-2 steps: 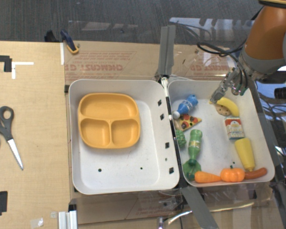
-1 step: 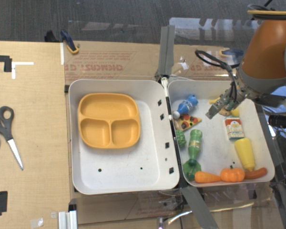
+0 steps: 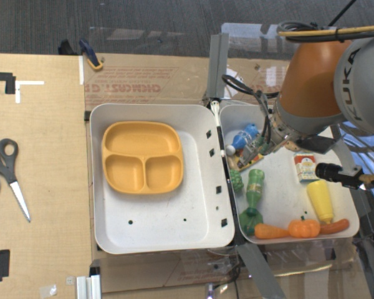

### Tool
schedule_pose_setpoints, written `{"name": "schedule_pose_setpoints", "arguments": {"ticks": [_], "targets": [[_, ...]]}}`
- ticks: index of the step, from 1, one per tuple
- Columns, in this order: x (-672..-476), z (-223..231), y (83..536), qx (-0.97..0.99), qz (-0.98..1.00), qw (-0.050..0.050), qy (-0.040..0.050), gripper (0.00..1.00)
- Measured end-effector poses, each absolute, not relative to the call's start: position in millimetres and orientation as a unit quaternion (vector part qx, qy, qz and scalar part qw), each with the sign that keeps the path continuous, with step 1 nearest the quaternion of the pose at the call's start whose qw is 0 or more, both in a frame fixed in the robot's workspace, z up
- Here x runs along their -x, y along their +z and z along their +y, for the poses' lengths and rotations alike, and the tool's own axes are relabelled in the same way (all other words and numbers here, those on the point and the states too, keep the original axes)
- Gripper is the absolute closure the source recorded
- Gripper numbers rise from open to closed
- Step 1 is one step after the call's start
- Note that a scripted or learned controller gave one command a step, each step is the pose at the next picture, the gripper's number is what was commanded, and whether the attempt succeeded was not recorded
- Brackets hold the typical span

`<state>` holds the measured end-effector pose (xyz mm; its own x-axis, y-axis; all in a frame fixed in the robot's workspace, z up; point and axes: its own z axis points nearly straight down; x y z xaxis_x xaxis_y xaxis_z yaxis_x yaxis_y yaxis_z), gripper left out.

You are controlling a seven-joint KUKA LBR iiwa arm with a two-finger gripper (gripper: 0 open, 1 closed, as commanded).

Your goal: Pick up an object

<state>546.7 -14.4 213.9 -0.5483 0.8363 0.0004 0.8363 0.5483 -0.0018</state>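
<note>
1. Arm (image 3: 318,73): reaches in from the right, wrist low over the right bin (image 3: 280,185), upper-left part. Gripper (image 3: 257,147) sits among small clutter there; cannot tell its state, nothing seen held.
2. Left bin (image 3: 112,229): holds a yellow divided plate (image 3: 143,156), lying flat. Broad, stiff, probably awkward; its rim looks like the only hold.
3. Green bottle (image 3: 254,189): near the middle of the right bin, just below the gripper, lying down. Long axis runs roughly top to bottom of the view, cap end toward the far side, I think. Looks like light, hard, smooth plastic, so may roll or slip; best pinched across the body, mid-length.
4. Yellow bottle (image 3: 321,199): right side, nozzle toward the gripper's side. Light, slightly squeezable by the look.
5. Carrot (image 3: 271,232): along the near wall, lying left to right.
</note>
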Motion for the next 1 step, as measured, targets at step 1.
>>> {"name": "schedule_pose_setpoints", "arguments": {"ticks": [1], "targets": [[-492.2,10.9,190.4,0.535,-0.845,0.001,0.0012,1.00]]}}
